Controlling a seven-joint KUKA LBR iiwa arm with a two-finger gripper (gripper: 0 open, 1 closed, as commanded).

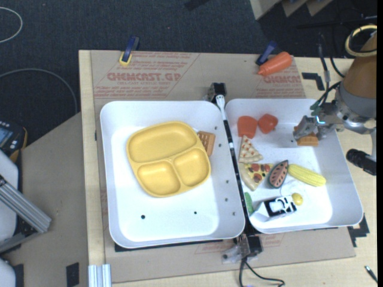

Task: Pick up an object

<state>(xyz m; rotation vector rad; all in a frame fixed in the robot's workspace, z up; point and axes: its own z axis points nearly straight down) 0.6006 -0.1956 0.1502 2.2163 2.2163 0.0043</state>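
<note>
The gripper (pixel 309 130) is positioned at right of frame, over a small orange object (pixel 308 140) in the right bin (pixel 341 184); finger state cannot be determined. Descent should be centred before closing.

You look from one fixed camera above the bench (pixel 179 70), tilted down at a slant and set at middling range. Both white bins fall within frame: the left bin (pixel 116 178) sits beside the right bin (pixel 341 178), and the arm (pixel 359 91) enters beyond the right bin.
</note>
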